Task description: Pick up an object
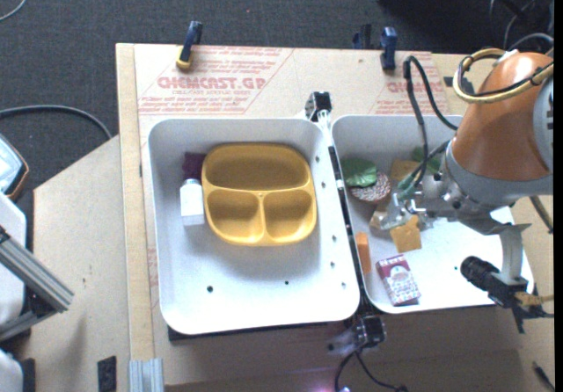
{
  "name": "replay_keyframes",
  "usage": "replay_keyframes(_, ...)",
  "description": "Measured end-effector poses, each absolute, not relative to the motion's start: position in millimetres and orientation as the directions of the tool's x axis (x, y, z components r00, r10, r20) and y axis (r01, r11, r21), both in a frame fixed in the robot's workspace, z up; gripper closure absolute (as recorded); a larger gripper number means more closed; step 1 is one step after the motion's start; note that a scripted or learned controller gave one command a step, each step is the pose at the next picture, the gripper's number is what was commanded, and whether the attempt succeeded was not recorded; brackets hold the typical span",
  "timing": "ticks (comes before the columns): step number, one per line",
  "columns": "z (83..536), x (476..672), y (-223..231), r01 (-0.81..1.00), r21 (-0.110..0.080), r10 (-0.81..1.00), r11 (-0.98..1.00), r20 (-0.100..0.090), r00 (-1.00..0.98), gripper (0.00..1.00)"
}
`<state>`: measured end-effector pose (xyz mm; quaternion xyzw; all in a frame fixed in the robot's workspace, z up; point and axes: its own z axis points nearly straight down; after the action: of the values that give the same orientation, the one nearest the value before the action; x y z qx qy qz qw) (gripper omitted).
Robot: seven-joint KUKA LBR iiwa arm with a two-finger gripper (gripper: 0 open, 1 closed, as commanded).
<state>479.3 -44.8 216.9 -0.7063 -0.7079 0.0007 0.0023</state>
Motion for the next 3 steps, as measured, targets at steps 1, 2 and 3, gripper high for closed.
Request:
replay_keyframes(1,215,478.5,-52,1.000,-0.004,1.000,-0.001,0.001,0.001,1.00)
replay_keyframes(2,228,470.1,-55,1.000,0.002,1.000,-0.001,0.000,0.001,1.00)
replay_keyframes(3,235,482.3,-53,1.000,0.003,1.000,0.001,-0.001,-0.001,1.00)
